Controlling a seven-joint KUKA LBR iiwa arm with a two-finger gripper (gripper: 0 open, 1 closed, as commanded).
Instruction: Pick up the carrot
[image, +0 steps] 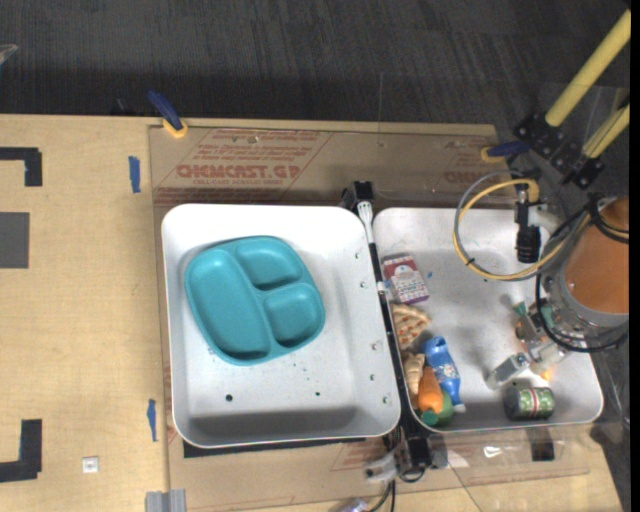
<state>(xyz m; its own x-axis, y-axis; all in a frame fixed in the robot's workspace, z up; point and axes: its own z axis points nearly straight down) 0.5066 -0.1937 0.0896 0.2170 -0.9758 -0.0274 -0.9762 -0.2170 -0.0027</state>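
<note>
Down near the front edge of the right bin, tucked against its left wall, sits the carrot; orange with a bit of green at the near end, lying right beside a blue packet that's touching it on the right; just behind those two there's a tan pretzel-looking snack, and further back along the same wall a small red and white carton; over toward the front right corner of that bin a green can lies on its side. The gripper is on the right half of the same bin, just behind the can and well apart from the carrot; nothing sits between its fingers as far as I can see, but honestly can't tell if they're spread or closed from this angle; the arm with its orange band comes in over the bin's right edge, yellow cable looping behind it. Left bin holds a teal divided plate, sitting toward its back left.
</note>
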